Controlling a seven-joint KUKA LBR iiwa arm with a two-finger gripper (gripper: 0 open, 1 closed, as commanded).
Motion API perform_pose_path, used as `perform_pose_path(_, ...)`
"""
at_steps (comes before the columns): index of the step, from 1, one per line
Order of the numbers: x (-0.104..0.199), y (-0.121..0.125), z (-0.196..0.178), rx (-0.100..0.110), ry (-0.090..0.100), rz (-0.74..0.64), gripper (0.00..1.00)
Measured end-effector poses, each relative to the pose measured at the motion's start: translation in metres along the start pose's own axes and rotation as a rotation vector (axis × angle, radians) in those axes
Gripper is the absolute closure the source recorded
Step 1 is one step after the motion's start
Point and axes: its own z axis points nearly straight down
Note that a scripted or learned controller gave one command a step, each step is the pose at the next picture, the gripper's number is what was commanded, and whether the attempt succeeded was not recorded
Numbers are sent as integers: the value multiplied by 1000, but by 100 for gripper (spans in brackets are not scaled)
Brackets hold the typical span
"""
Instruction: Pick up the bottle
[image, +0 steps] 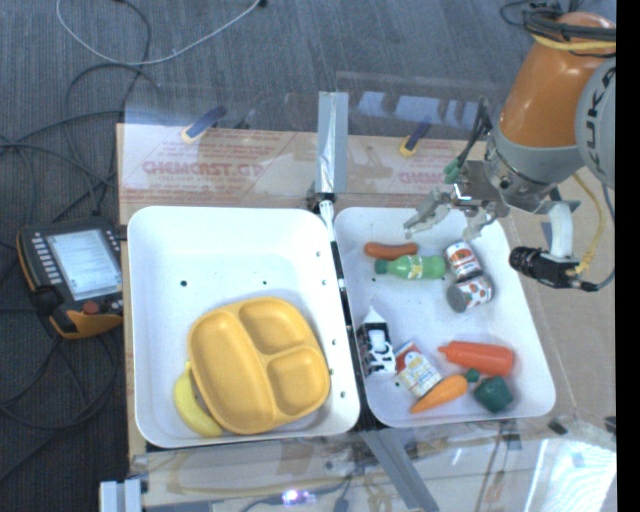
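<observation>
The bottle (412, 267) lies just below our gripper (450, 214), beside a sausage (391, 249). We see our fingers spread, pinching nothing.

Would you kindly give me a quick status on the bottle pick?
Pincer open, above right bin's far end. Green bottle lying flat, ungrasped. Hot dog and can crowd it.

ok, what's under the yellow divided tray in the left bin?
A banana pokes out from under the yellow divided tray at its lower left edge, on the left bin floor. The rest of the banana and anything else beneath is covered by the tray.
</observation>
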Motion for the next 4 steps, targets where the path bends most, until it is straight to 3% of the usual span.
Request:
perform_pose_path(2, -45, 17, 183, -8, -3, 46, 0)
perform_pose_path(3, -44, 17, 174, -7, -1, 45, 100)
perform_pose_path(4, 12, 8, 87, -1, 0, 24, 100)
